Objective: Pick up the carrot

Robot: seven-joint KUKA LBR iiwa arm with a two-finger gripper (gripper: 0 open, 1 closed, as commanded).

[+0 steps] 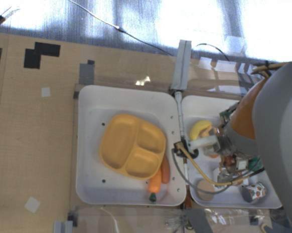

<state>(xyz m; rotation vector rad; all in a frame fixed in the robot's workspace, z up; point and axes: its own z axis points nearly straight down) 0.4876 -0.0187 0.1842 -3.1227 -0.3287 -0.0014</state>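
The carrot [156, 182] lies near-upright in view, green tip toward the near rim; the gripper's state is unclear.

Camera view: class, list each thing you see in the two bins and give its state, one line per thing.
carrot: lying in the left bin, against the tray's lower right edge
sausage: lying beside the carrot
yellow tray: flat, compartments bare
banana: lying in the right bin
gripper: over the right bin, away from the carrot
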